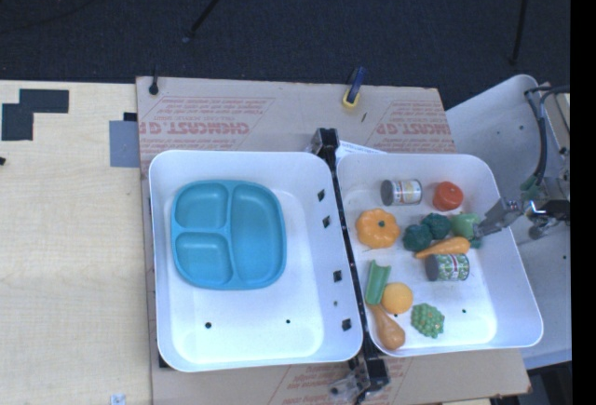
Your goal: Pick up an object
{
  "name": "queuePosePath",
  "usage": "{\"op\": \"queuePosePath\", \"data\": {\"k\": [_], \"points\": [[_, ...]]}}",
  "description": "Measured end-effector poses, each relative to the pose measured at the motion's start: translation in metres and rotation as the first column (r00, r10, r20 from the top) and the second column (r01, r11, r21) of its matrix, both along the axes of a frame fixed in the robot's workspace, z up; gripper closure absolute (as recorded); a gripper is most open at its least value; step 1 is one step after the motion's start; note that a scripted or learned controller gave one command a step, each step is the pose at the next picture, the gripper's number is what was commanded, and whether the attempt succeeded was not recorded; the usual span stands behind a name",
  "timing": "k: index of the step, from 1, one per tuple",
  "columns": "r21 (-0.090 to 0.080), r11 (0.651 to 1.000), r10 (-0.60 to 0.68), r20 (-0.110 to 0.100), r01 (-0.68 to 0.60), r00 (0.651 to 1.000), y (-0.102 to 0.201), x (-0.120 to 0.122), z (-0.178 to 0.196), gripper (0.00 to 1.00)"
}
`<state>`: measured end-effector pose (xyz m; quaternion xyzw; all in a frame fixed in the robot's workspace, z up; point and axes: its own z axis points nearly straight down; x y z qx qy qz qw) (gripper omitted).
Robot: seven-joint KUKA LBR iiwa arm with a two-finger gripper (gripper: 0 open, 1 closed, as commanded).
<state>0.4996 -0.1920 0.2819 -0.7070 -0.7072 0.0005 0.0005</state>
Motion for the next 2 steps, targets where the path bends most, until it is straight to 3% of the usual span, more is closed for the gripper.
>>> {"op": "queuePosePath", "data": {"k": [2], "points": [[0.003,1.0,0.0,-0.005,0.0,1.0,-0.001,-0.001,-0.119,0.0]]}}
